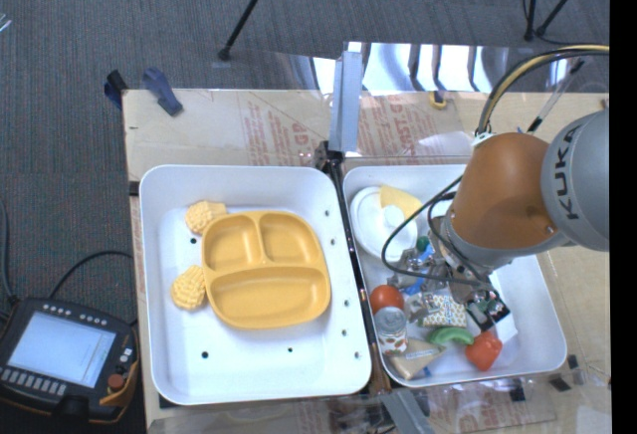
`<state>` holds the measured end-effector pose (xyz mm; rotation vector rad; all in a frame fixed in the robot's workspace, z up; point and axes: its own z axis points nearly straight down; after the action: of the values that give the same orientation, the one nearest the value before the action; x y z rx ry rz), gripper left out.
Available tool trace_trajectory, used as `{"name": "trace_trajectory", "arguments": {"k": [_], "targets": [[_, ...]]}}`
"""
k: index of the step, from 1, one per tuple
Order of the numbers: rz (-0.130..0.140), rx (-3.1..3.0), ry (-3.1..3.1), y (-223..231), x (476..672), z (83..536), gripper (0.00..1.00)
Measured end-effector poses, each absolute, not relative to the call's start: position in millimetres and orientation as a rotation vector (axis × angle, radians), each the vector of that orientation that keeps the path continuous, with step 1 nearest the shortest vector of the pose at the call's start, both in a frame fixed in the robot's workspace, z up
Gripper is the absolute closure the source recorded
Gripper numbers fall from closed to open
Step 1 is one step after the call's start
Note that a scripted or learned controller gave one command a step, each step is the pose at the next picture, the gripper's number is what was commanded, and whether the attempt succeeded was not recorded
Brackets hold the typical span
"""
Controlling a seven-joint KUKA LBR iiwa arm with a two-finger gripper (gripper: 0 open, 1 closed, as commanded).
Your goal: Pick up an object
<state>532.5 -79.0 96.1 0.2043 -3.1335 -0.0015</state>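
The arm's orange band (503, 203) hangs over the right bin (550, 318), and the gripper (438, 275) points down into the pile of small items there. Its fingertips are lost among the clutter. Around it lie a red tomato (386, 298), a small can (391, 325), a green piece (450, 334), a red piece (484, 351), a patterned packet (443, 308) and a tan wedge (413, 359). A white bowl-like item (378, 223) with a yellow piece (400, 200) sits at the bin's far left.
The left bin (164, 223) holds a yellow divided tray (266, 268) and two yellow waffle-like pieces (204, 216) (188, 289) beside it. A grey upright post (345, 104) stands behind the bins. A teach pendant (65, 357) lies on the floor at the lower left.
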Motion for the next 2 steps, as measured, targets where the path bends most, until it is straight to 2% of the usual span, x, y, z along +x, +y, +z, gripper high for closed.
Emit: {"name": "trace_trajectory", "arguments": {"k": [1, 2], "targets": [[0.000, -0.060, -3.153, -44.9, 529.4, 248.9, 1.00], [-0.001, -0.027, -3.143, -142.1, 513.7, 104.7, 1.00]]}}
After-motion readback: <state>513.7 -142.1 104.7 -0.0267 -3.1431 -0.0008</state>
